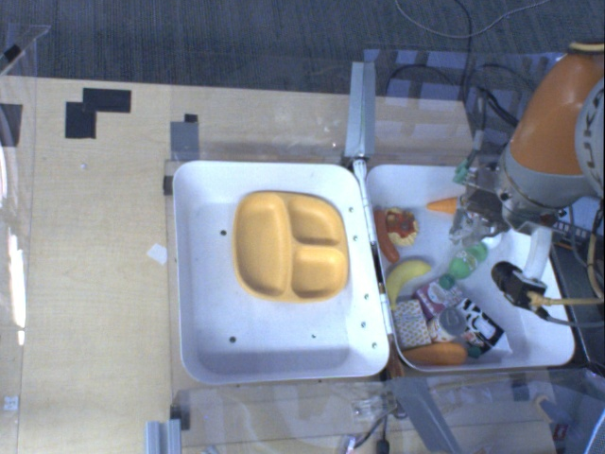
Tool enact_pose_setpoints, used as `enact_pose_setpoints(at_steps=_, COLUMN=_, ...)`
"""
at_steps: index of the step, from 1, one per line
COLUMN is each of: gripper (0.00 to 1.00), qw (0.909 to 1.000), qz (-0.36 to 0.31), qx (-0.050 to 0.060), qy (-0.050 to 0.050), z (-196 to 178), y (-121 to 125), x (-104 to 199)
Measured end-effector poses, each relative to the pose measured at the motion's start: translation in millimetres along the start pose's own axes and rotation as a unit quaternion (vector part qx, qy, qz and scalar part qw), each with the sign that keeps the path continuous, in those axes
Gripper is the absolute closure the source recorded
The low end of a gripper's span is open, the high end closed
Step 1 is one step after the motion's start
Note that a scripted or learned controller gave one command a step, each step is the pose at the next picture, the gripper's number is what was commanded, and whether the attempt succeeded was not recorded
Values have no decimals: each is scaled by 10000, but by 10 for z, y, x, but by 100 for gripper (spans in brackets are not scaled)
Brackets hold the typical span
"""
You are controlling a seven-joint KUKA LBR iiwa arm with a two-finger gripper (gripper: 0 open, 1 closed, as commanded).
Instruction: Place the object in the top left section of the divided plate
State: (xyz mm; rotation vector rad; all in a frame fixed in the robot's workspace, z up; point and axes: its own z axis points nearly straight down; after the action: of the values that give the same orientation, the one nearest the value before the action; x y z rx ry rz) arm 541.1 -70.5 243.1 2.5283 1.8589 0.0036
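Observation:
A yellow divided plate (288,246) lies in the left white bin (217,339), with one long section on its left and two smaller ones on its right; all of its sections are bare. My gripper (473,227) hangs over the right bin (548,348), near its back half. Just below it lies a green-tinted clear bottle (463,262). An orange carrot (440,205) points left, close to the gripper's left side. Whether anything is in the gripper is hidden by the wrist.
The right bin also holds a hot dog (395,227), a yellow-green banana (408,274), a cracker pack (411,322), a small can (452,318), an orange bun-like item (435,354) and a black-and-white item (484,327). A metal divider (360,121) stands behind the bins.

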Motion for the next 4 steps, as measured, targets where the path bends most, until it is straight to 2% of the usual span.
enact_pose_setpoints(at_steps=1, gripper=100, qw=9925, qz=-1219, qx=4, qy=9, z=272, y=-272, x=692)
enact_pose_setpoints(at_steps=2, gripper=100, qw=9898, qz=-1428, qx=-21, qy=5, z=-651, y=505, x=415)
enact_pose_setpoints(at_steps=3, gripper=100, qw=9927, qz=-1204, qx=-1, qy=1, z=3, y=972, x=316)
enact_pose_setpoints(at_steps=4, gripper=100, qw=9862, qz=-1653, qx=-27, qy=0, z=-170, y=1331, x=23)
